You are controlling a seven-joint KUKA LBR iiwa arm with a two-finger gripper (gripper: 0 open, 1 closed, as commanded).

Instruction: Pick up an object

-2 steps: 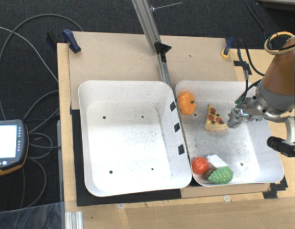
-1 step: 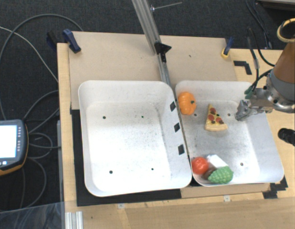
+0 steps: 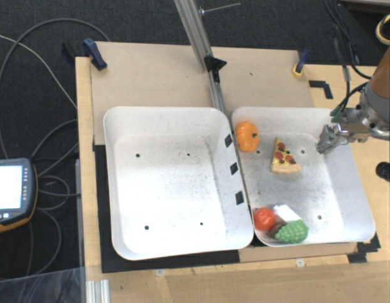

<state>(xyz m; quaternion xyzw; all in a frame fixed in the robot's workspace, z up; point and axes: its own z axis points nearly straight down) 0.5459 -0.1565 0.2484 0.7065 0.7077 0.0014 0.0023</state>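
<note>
a: we log the gripper [image 3: 325, 140] first. it hangs over the right bin [image 3: 346, 188], near that bin's right wall, carrying nothing – how far it is open we cannot tell at this slant.

b: nearest candidate?

a: the pizza slice [image 3: 285, 157], a flat wedge with a pale crust edge and red dots on top. it lies to the gripper's left in the camera view, a little toward the front, on the bin floor. its long axis runs from the tip, at the back, to the crust at the front.

b: we judge a short move left and down would reach it. others?

a: an orange pumpkin [image 3: 247, 136], round and ribbed, against the bin's left wall – farther left. at the front rim, a cluster: red tomato [image 3: 264, 218], smooth; green bumpy piece [image 3: 291, 231]; a small white block [image 3: 285, 211] touching both.

b: the left bin [image 3: 119, 169] is matte white, speckled with dark flecks.
</note>
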